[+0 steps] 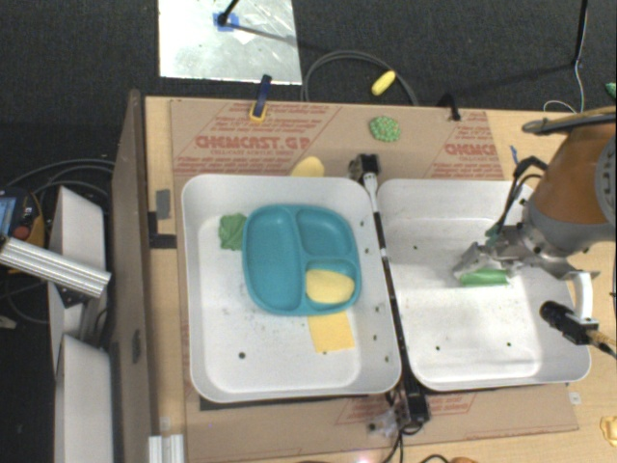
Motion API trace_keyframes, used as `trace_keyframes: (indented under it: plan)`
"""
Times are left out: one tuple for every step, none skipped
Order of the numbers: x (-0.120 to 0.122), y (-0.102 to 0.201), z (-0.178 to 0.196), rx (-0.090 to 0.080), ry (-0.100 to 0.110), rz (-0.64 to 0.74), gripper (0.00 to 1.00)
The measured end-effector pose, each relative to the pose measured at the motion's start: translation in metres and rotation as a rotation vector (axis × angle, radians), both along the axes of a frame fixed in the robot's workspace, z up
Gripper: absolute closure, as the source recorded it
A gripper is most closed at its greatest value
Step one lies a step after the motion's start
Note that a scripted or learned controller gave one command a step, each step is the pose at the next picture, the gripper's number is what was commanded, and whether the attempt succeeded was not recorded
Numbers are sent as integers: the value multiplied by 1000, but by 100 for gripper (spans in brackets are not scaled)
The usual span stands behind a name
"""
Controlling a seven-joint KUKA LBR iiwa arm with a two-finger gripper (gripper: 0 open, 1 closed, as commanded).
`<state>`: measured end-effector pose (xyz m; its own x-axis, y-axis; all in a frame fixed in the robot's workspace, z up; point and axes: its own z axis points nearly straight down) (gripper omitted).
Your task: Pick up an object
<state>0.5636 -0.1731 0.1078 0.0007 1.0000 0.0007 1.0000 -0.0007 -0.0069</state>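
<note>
My gripper (479,261) is low in the right bin (453,350), near its right side, on the arm that reaches in from the right. A small green oblong piece (484,278) lies on the bin floor directly under the gripper's tip and touches it. I cannot make out whether the piece is gripped. In the left bin (217,355) lies a blue divided plate (280,258) with a yellow lump (330,285) in its lower right compartment. A yellow flat square (333,332) sits just in front of the plate. A green leafy piece (232,230) lies at the plate's left.
The divider with a black rail (384,258) runs between the bins. Behind them on the cardboard are a green round thing (385,128) and a yellow piece (308,167) at the left bin's back rim. Cables lie at the back and left.
</note>
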Motion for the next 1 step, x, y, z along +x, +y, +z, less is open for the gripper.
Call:
trace_keyframes:
  plan:
    - [3, 1, 17, -2, -11, 3, 100]
